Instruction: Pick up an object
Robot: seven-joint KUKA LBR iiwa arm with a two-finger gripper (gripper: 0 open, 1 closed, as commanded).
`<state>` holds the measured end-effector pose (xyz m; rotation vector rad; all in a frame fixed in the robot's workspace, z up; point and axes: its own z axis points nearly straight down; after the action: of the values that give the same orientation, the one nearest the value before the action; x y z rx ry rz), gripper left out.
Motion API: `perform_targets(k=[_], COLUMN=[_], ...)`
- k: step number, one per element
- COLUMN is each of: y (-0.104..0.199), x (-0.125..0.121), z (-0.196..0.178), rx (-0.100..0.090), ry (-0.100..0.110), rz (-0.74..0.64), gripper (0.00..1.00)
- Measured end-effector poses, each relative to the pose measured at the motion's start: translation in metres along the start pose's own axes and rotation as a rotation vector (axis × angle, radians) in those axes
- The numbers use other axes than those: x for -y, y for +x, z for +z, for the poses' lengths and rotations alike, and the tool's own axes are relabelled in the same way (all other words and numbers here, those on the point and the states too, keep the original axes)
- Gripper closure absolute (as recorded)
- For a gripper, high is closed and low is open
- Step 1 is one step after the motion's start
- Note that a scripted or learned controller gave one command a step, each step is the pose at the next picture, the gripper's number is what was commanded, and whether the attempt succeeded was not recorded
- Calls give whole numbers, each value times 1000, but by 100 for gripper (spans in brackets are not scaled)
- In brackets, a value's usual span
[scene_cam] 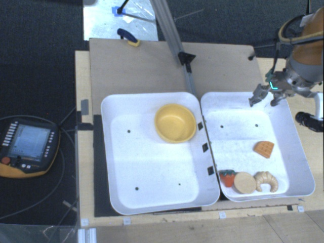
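Claw (264,97) spread, bare, above right bin's (288,130) far edge; no legible writing.

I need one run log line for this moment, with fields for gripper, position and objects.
gripper: open, holds nothing | position: above right bin far edge | right bin: waffle piece, croissant, round biscuit | left bin: yellow bowl

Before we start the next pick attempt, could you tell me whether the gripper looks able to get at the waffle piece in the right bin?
Probably yes. The gripper sits over the right bin's far edge, and the waffle piece lies by itself on bare floor, apart from the croissant.
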<state>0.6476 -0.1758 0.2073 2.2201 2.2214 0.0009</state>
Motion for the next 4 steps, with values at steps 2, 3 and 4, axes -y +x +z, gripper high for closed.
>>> perform_targets(k=[2, 3, 4], y=[6, 7, 6], x=[-1, 0, -2], z=[61, 113, 99], rx=[-1, -1, 1], ry=[5, 4, -2], rz=[-1, 0, -1], gripper=[0, 0, 100])
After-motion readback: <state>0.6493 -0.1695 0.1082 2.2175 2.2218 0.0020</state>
